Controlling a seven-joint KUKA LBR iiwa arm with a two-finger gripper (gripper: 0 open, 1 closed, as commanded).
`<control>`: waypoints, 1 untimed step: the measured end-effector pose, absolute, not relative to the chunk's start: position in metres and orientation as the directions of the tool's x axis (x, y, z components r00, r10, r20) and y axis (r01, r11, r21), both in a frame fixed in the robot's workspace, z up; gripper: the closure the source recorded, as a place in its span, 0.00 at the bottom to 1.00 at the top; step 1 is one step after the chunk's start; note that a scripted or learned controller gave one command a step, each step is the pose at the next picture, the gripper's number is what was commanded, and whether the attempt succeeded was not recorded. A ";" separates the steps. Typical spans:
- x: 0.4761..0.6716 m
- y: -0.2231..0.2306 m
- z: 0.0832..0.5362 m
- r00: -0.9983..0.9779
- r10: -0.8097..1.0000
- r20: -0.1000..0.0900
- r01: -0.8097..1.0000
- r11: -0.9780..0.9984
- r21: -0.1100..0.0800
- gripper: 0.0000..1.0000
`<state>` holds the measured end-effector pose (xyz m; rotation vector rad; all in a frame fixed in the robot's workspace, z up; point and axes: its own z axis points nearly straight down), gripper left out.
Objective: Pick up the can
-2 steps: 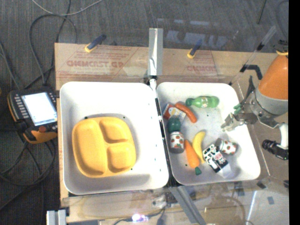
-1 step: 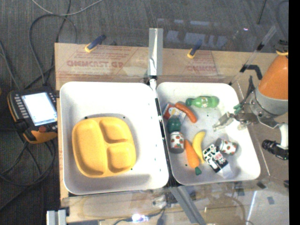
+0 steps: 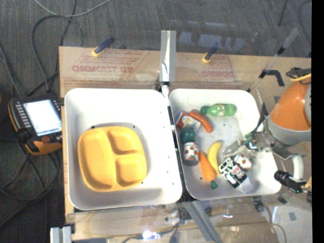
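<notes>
The can (image 3: 191,153) is small, with a white and red label. It stands upright near the left wall of the right bin (image 3: 230,99), between a dark green item (image 3: 188,134) and a carrot (image 3: 206,169). My gripper (image 3: 242,147) hangs over the right half of that bin, beyond a banana (image 3: 215,154) from the can and well apart from it. It sits just above a black, white and red packet (image 3: 234,170). Nothing shows in its grasp. The orange wrist band (image 3: 291,110) is at the far right.
A green bottle (image 3: 219,110) and a red sausage (image 3: 198,120) lie at the back of the right bin. The left bin (image 3: 76,101) holds a yellow divided tray (image 3: 112,157). A handheld pendant (image 3: 36,120) lies left of the bench.
</notes>
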<state>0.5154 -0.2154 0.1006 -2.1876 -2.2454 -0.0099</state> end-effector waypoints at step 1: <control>0.515 -0.215 0.107 -0.027 1.000 0.009 1.000 0.027 -0.004 1.00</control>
